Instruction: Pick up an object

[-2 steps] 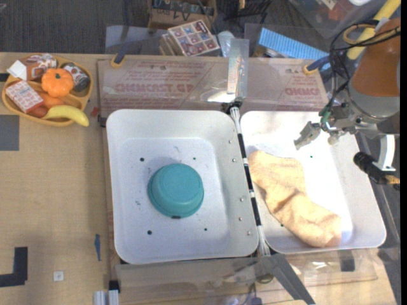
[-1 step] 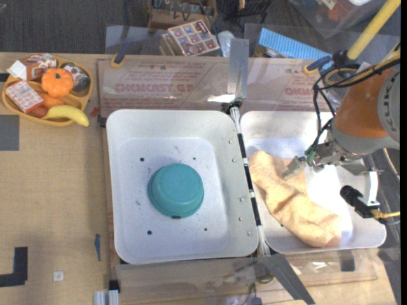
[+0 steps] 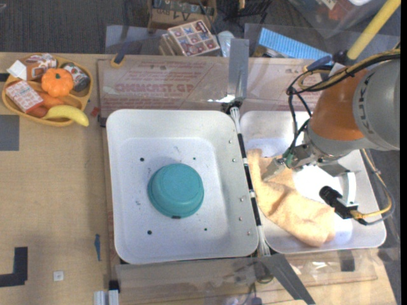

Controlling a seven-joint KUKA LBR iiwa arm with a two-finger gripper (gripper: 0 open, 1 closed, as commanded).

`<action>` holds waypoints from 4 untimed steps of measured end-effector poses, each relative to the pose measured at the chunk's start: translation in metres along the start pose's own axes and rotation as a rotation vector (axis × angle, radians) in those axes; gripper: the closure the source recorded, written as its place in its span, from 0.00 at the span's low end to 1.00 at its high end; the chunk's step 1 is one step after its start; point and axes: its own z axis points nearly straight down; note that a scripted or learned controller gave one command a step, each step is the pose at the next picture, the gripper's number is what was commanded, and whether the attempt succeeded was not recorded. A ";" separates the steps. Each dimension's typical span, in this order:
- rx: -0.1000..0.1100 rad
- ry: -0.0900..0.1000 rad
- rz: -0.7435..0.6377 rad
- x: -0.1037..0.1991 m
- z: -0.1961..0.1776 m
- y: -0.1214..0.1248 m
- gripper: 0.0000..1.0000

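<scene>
Camera view, one teal bowl (image 3: 176, 190), one yellow cloth (image 3: 294, 210)

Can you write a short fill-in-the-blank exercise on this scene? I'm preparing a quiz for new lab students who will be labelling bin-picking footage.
1. The teal bowl lies upside down in the ____ bin of the camera view.
2. The gripper is down at the yellow cloth, which lies in the ____ bin.
3. Outside the bins, a tray of toy food holds a banana and a small orange ____.

Missing words: left; right; pumpkin
</scene>
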 end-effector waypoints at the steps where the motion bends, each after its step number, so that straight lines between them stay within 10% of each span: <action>1: -0.005 0.000 0.005 -0.002 -0.011 0.001 1.00; 2: -0.005 -0.001 0.005 -0.002 -0.011 0.000 0.00; 3: -0.009 -0.003 0.010 -0.005 -0.022 0.000 1.00; 4: -0.008 -0.003 0.009 -0.005 -0.022 0.000 0.00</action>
